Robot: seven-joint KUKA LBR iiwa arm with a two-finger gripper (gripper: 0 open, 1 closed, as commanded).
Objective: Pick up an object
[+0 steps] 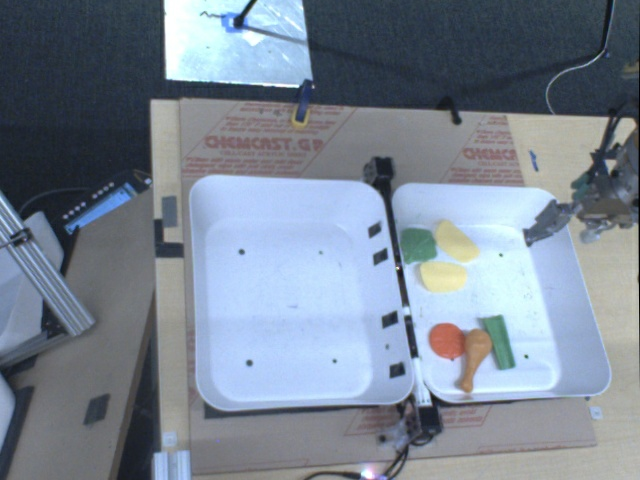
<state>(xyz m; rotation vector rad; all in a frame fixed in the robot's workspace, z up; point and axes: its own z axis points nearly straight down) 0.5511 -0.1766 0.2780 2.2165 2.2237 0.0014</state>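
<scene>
The right bin (575,298) holds several small toy foods: a green piece (418,244), a yellow piece (457,239), a second yellow piece (442,276), a red-orange round piece (447,340), a tan drumstick (474,355) and a green bar (497,341). My gripper (543,223) hangs over the bin's far right rim, well to the right of the yellow pieces. Nothing shows between its fingers.
The left bin (215,268) lies beside the right one, with black clips (380,258) along the shared divider. A cardboard sheet (260,138) lies under both. A shiny plate (235,28) is at the back, and cables run at the far right.
</scene>
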